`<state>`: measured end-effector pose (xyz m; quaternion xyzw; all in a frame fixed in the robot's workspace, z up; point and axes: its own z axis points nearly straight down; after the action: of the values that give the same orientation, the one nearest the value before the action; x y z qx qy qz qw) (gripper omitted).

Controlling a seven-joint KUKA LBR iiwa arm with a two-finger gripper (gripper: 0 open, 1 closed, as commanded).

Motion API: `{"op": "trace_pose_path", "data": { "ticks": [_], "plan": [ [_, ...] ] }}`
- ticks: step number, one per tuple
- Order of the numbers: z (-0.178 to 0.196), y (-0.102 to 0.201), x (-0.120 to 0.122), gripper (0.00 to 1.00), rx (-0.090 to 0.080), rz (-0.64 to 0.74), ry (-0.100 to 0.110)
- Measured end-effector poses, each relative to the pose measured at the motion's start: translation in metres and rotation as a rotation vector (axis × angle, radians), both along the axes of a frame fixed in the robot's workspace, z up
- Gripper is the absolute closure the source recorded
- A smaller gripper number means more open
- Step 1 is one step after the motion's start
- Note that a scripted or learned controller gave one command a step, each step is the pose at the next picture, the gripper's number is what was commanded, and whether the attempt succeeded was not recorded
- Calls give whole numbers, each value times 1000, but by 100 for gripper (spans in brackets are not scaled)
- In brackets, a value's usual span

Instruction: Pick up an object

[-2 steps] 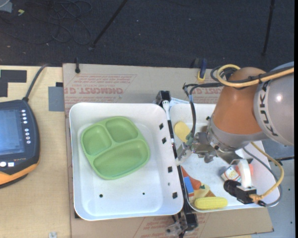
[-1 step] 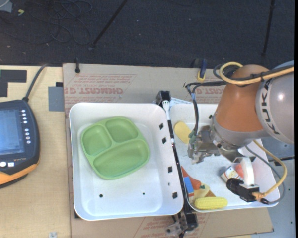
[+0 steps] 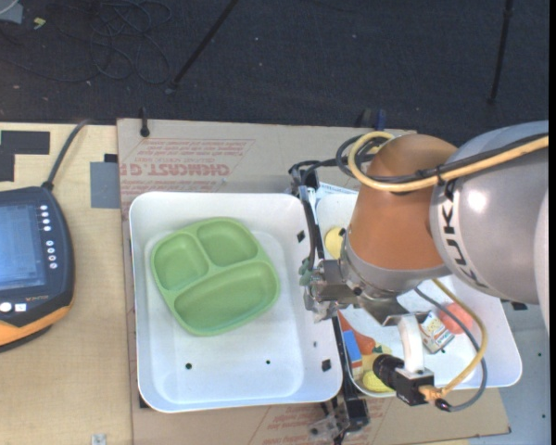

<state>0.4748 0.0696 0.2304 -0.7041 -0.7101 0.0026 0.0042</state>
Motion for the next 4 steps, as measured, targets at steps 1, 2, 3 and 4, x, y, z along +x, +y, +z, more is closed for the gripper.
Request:
{"op": "trace_pose_path", "data": {
  "ticks": [1, 2, 3, 4],
  "plan": [
    [35, -23, 2, 100, -4, -8, -5],
    [-33, -32, -1, 100, -4, -9, 7],
    [22, -75, 94, 100, -6, -10, -12],
    [75, 23, 110, 100, -1, 1, -8]
  ]
}}
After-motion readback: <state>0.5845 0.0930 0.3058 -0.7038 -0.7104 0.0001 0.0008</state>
